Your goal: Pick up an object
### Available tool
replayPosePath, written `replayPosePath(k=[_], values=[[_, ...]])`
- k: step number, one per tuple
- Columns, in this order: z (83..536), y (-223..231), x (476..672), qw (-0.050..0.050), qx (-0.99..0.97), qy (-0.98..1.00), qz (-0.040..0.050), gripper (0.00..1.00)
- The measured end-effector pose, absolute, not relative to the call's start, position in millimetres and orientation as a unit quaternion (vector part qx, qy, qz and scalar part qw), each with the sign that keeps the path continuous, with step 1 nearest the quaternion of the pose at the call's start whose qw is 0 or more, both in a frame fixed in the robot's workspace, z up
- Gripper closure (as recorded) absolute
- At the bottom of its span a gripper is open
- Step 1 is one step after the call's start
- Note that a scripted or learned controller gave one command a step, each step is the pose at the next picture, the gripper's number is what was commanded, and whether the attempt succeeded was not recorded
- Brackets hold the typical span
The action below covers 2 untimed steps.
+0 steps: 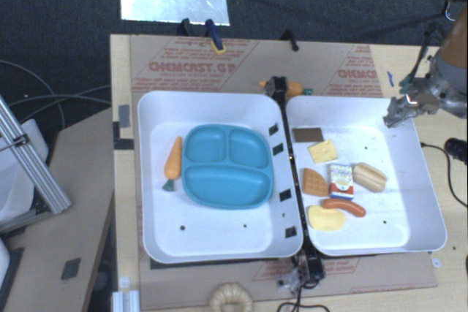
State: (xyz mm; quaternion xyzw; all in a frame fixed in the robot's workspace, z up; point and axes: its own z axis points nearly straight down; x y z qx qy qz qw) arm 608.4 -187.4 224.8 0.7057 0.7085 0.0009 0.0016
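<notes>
The right bin (409, 230) holds several toy foods: a brown square (308, 134), a yellow cheese wedge (322, 151), a waffle piece (315, 182), a small carton (341, 181), a bread roll (370, 177), a sausage (344, 207) and a yellow slice (326, 219). In the left bin (157, 230) lie a blue divided plate (225, 165) and a carrot (172, 160). My gripper (399, 112) hangs over the right bin's far right corner, up and to the right of the bread roll, with nothing visibly in it.
A small orange object (292, 89) sits behind the bins where they meet. A blue-and-yellow clamp (215, 37) grips the cardboard's far edge. Cables run along the right side of the bench (450, 148).
</notes>
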Motion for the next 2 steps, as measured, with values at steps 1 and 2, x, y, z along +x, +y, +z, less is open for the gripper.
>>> replayPosePath(k=[1,2], values=[[214,-136,599.3,-0.001,0.704,0.710,0.0004,1.00],[227,-82,591.2,0.000,0.704,0.711,0.0015,1.00]])
